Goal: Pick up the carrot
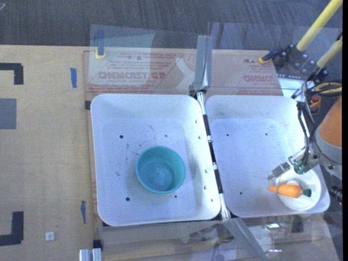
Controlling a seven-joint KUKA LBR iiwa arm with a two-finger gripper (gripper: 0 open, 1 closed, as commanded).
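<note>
Open floor across most of the right bin (255,145); broad bare run from its far wall down to the near right corner; there, crowded by a small white dish (310,200) bearing the carrot (288,190), with the gripper (289,170) just above and beside it and the arm hanging over the right rim; little passage from the right. Left bin (109,145) blocked at its middle by an upright teal bowl (160,170); free ground around the bowl on every side; raised divider (209,151) between the bins.
</note>
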